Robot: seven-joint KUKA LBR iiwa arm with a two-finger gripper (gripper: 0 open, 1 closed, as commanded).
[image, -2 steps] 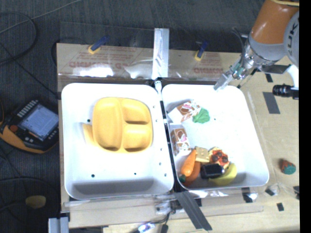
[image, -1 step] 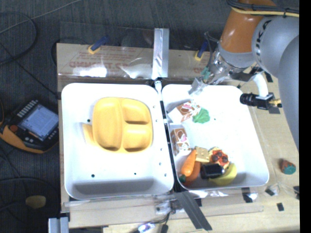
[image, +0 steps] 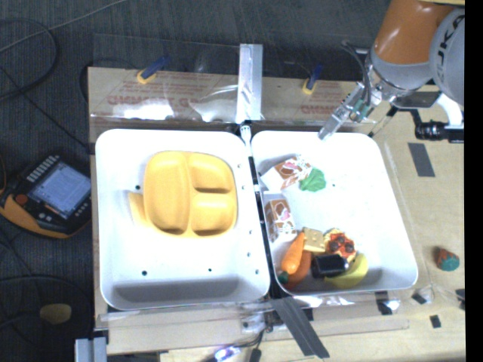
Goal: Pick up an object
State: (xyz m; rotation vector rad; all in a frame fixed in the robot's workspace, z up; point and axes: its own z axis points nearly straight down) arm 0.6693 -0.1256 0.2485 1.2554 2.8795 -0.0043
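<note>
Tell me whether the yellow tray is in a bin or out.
In: the yellow tray lies flat inside the left bin, white floor showing around it.

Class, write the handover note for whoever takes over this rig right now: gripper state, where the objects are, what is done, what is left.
Gripper: above the far rim of the right bin, nothing between its fingers.
Objects: carrot, banana, black block and green piece lie in the right bin; yellow tray in the left bin.
Done: nothing picked.
Left: descend, grasp one object, lift.
</note>
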